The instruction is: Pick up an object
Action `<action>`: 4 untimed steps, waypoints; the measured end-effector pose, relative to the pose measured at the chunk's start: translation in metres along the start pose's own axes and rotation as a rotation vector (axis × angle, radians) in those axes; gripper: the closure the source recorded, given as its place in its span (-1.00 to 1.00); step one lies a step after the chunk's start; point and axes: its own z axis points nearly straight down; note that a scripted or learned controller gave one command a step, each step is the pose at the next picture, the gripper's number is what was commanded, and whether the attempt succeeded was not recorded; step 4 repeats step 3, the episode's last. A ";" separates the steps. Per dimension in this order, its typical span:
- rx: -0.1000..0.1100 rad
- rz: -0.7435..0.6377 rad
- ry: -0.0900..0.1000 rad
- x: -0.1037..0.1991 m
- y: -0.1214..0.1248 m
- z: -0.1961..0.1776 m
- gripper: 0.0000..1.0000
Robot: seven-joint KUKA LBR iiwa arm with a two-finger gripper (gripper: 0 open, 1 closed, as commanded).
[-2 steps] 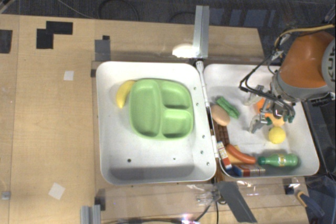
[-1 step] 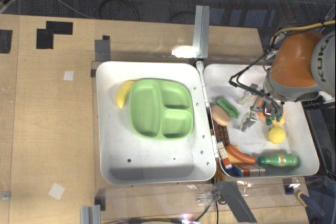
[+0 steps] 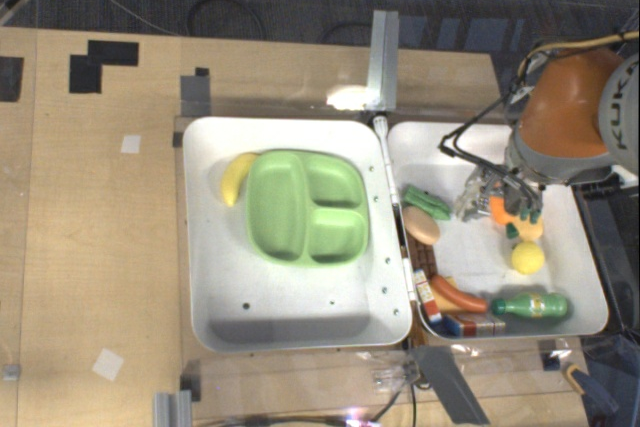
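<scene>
A small orange toy (image 3: 497, 208) sits in the right bin (image 3: 590, 255) toward its two o'clock corner, right under the jaws of the gripper (image 3: 503, 202), and I can't tell whether they are apart or closed on it. Just below it, at about five o'clock, lies a lemon (image 3: 527, 258), with a green bottle (image 3: 528, 305) at the bin's six o'clock edge and a hot dog (image 3: 457, 295) beside that. The left bin (image 3: 215, 295) holds a green divided plate (image 3: 305, 207) with a banana (image 3: 235, 179) at its nine o'clock side.
</scene>
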 end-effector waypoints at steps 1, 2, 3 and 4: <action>0.002 -0.130 0.015 -0.080 -0.050 -0.083 1.00; 0.000 -0.133 0.021 -0.079 -0.048 -0.080 -1.00; 0.001 -0.152 0.014 -0.056 -0.042 0.016 -1.00; 0.001 -0.152 0.014 -0.056 -0.042 0.016 -1.00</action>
